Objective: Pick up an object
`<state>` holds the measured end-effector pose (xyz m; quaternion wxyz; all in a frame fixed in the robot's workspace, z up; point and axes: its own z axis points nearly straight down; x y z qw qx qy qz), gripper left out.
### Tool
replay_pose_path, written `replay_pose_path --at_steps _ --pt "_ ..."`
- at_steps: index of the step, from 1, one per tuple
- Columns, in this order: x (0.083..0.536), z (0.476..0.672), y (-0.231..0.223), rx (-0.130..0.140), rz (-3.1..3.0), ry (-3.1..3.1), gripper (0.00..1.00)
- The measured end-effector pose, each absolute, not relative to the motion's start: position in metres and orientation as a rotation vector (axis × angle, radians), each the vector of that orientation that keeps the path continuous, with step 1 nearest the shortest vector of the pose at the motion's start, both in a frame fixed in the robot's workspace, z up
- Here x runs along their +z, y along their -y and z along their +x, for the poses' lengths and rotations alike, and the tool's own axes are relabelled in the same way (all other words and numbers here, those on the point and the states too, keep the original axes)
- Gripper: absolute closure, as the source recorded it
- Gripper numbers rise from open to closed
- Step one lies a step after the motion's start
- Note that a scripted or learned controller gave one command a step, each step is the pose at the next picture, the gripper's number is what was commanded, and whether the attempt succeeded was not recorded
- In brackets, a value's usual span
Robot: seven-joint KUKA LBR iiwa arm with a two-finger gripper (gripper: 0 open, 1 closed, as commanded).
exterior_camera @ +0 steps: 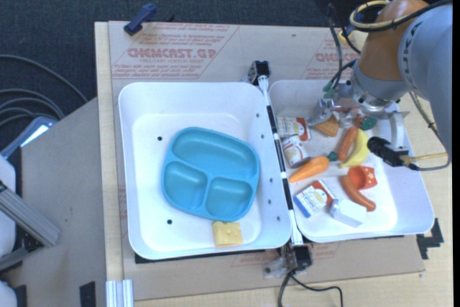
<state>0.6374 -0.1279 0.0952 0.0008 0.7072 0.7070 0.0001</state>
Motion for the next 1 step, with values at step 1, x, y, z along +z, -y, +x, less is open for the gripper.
replay_pose_path --at_steps 1 --pt "0.2234 0.6276 0.0814 0.002 2.219 -2.221 1.00"
